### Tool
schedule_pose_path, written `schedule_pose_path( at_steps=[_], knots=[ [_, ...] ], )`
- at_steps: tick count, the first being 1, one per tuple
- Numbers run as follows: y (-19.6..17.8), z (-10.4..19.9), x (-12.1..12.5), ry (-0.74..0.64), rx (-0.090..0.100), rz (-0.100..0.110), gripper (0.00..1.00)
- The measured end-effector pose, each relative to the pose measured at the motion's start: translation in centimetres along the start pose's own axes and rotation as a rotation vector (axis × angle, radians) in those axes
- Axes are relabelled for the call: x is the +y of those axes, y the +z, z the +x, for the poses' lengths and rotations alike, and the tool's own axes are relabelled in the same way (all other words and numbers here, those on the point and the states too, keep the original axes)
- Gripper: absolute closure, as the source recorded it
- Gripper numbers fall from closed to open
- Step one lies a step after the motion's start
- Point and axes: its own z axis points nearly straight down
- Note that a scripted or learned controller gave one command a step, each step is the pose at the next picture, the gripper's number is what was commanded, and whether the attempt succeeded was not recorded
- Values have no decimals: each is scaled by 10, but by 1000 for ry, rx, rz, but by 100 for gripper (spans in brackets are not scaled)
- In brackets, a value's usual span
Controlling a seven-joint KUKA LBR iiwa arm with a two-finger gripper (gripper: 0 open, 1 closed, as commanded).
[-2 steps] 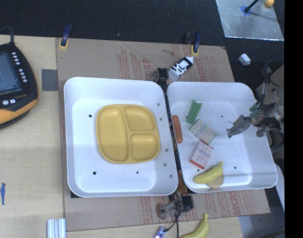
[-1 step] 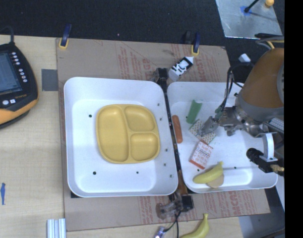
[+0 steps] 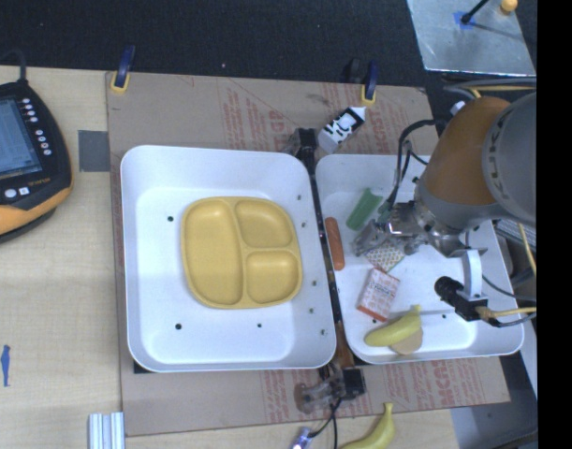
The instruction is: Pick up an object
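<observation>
Camera view: green block [image 3: 364, 208] lies just beside gripper [image 3: 390, 224]

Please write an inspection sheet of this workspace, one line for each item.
Surface: wooden bench with a brown mat under two white bins.
Job's things: right bin holds a green block, an orange stick, a small packet and a yellow banana-like piece.
Clutter: left bin holds a yellow divided tray; a banana lies on the mat's near edge.
Gripper: gripper low over the right bin; finger state unclear.
Cables: black cables by the arm.
Surroundings: teach pendant at left.
</observation>
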Motion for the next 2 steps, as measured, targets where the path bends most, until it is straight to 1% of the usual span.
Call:
schedule_pose_path(
  at_steps=[1, 2],
  knots=[
    [4, 8, -22, 0, 0, -1, 0],
    [-7, 7, -21, -4, -2, 1, 100]
  ],
)
